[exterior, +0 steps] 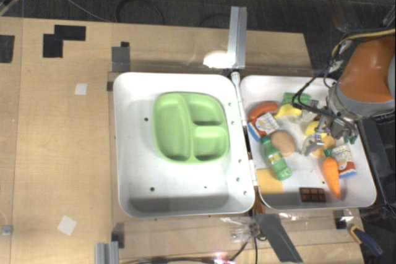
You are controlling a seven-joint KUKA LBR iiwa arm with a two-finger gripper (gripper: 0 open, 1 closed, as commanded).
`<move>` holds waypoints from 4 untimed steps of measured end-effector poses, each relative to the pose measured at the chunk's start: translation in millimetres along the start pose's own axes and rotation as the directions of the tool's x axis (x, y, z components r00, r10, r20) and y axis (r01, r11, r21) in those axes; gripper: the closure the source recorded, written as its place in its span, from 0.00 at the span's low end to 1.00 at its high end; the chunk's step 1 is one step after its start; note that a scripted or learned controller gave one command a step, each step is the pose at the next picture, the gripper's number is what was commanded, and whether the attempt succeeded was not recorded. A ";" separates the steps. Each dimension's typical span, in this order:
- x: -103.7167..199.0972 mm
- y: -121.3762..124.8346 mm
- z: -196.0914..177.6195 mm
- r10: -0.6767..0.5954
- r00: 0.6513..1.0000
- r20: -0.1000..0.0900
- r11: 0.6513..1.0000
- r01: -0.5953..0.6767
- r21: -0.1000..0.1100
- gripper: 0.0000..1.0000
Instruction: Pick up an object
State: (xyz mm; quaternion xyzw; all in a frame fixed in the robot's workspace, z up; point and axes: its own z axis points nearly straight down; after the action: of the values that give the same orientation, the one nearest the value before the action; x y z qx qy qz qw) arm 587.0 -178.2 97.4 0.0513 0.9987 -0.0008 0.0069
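A: Gripper position?
B: Low over the right bin, near its right edge, among the toy food. Finger state: cannot tell.
A: Objects?
B: Carrot by the right edge, just below the gripper; green bottle mid-bin. Green divided plate in the left bin

A divided tray is set in the left bin. In the right bin, a bottle is laid just left of an egg-shaped item, with a carrot placed right of both and a chocolate bar nearer the front edge.
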 end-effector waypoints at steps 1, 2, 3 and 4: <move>60.9 -12.8 6.4 0.117 0.993 0.002 0.993 -0.117 0.000 0.00; 55.5 -11.8 -8.0 0.110 0.994 0.019 0.994 -0.110 0.002 1.00; 12.1 -28.9 -59.4 -0.221 0.975 -0.001 0.975 0.221 0.000 1.00; -39.7 -22.5 -107.6 -0.749 0.662 0.001 0.662 0.749 -0.001 1.00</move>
State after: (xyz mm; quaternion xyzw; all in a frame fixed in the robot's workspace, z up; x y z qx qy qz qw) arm 622.7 -204.4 205.5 -0.3636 0.9315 -0.0027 0.0062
